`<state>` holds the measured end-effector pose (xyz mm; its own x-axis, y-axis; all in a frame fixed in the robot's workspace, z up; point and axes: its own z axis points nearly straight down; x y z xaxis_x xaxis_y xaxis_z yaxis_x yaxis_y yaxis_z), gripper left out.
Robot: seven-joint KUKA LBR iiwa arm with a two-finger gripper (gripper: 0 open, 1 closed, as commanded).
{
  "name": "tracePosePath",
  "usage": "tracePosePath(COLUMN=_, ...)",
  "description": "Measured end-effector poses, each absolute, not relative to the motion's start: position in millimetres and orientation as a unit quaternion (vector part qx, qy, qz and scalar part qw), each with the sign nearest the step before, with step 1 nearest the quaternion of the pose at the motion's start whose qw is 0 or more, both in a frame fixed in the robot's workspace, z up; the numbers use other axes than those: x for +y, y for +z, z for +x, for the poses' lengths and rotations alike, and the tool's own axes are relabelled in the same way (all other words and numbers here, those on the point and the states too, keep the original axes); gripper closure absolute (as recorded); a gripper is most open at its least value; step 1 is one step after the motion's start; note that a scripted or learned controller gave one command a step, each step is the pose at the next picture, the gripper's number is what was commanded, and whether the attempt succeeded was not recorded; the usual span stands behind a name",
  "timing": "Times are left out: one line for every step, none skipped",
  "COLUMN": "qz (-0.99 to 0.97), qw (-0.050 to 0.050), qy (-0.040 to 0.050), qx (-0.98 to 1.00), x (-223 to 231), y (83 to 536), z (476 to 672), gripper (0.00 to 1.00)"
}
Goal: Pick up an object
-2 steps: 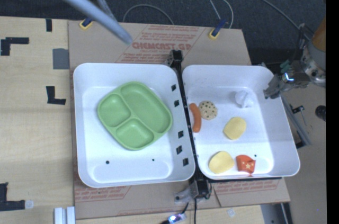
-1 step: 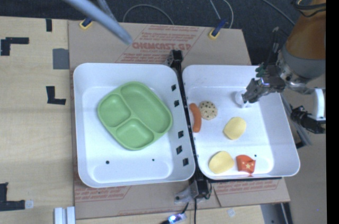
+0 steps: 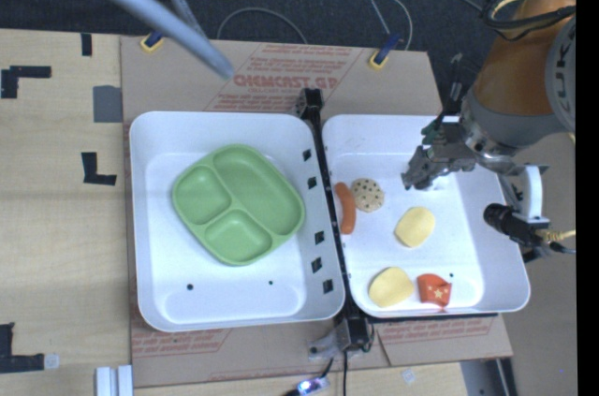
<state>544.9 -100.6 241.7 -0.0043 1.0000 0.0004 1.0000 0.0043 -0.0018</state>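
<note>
A: Objects: cookie (image 3: 367,194), carrot (image 3: 346,208), two yellow pieces (image 3: 414,227), tomato (image 3: 433,289), all lay in right bin (image 3: 496,291).
B: Gripper (image 3: 418,178)?
A: Hung above that bin; jaws' state indeterminate. Left bin (image 3: 154,198) held green tray (image 3: 238,203), on cardboard (image 3: 281,76) over bench (image 3: 47,226).

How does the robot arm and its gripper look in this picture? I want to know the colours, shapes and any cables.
The arm is thick and rounded, grey with a wide orange band above the wrist. It ends in a small dark gripper, angular and blocky beside the smooth arm. A black piece with thin cables sits on the arm's lower side, and a yellowish cable loops by the orange band.
</note>
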Motion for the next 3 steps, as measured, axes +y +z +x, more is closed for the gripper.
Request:
tracePosePath(qz=-0.705, qw=0.001, qy=0.0006, qx=-0.709, x=-56, y=231, z=543.1, gripper=1.0)
tracePosePath(qz=-0.705, qw=0.001, qy=0.0009, qx=-0.709, x=-3, y=219, z=535.7, gripper=1.0)
tracePosePath(qz=-0.705, qw=0.001, qy=0.0009, qx=-0.709, x=48, y=214, z=527.6, gripper=1.0)
